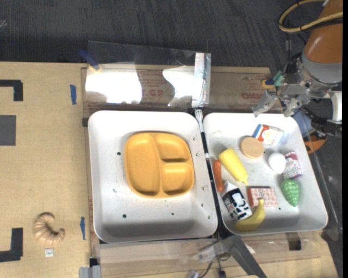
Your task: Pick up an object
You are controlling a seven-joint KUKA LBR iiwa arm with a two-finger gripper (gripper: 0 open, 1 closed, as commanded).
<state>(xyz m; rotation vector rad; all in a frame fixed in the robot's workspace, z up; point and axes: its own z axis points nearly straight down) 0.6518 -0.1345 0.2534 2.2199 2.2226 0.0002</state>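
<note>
My gripper (279, 106) hangs above the far rim of the right bin (315, 217), open, with nothing between its fingers. In that bin lie a yellow mustard bottle (234, 164), a tan round disc (252, 147), a small white, red and blue carton (269, 134), a white ball (277, 162), a purple packet (292, 166), a green bumpy fruit (291, 192), a red box (262, 196), a banana (253, 217), a black-and-white box (236, 202) and an orange carrot (218, 175). The carton is the item closest to the gripper.
The left bin (103, 179) holds a yellow divided plate (159, 163). A croissant-like toy (49, 228) lies on the wooden bench at the lower left. A clear plastic sheet (147, 81) stands behind the left bin. Cables (299, 16) loop above the arm.
</note>
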